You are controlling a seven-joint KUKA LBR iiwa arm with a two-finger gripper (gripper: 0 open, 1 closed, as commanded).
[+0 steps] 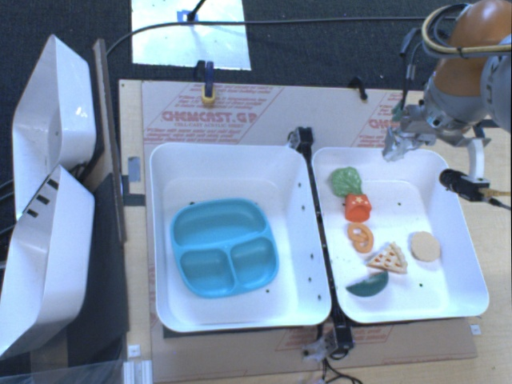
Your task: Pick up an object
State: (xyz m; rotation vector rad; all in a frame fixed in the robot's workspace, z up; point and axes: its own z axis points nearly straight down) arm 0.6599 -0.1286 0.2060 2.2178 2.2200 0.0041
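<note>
- Camera view: the arm (468, 46) reaches in from the right, its pincer (398, 146) hanging over the far rim of the right bin (472, 294). Whether the pincer is apart or together cannot be told; nothing is seen clamped in it.
- In the right bin lie a green leafy piece (346, 181), an orange block (358, 207) just beside it, a pretzel (361, 236), a waffle wedge (389, 258), a tan round cookie (424, 246) and a dark green slice (368, 285).
- The left bin (232, 162) holds a blue divided plate (224, 246).
</note>
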